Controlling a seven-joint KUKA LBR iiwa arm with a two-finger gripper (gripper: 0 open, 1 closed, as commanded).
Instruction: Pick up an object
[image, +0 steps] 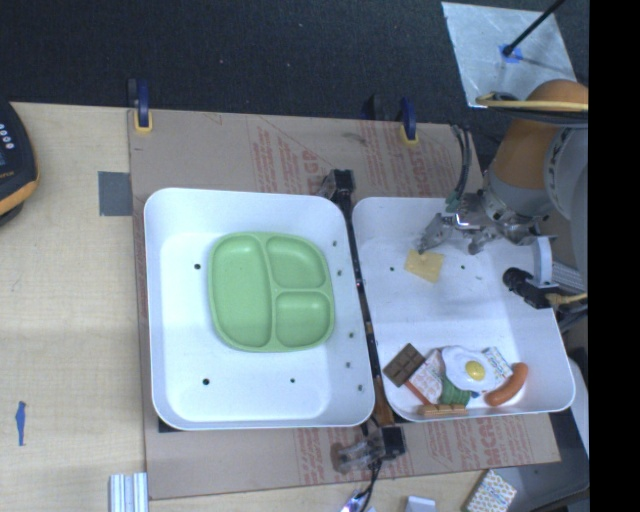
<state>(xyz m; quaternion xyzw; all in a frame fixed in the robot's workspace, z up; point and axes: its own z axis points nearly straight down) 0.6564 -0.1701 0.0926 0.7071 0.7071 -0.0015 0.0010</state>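
The gripper (455, 232) hangs over the far part of the right bin (520, 330), its jaws spread apart with nothing between them. Just below and to the left of the fingertips lies a pale yellow cheese slice (424, 265) on the bin floor, close to the jaws but not pinched by them; whether a fingertip touches it cannot be told.

Along the near edge of the same bin sits a cluster of toy food: a brown chocolate bar (403, 364), a fried egg (471, 369) lying on top of a small red and white packet (432, 378), and a reddish sausage (506, 385) tilted against the near right corner.

The left bin (180, 300) holds a light green divided plate (271, 291) with three compartments, lying flat near its middle. Both bins rest side by side on a brown cardboard sheet (250, 150) clamped to the desk (60, 330).
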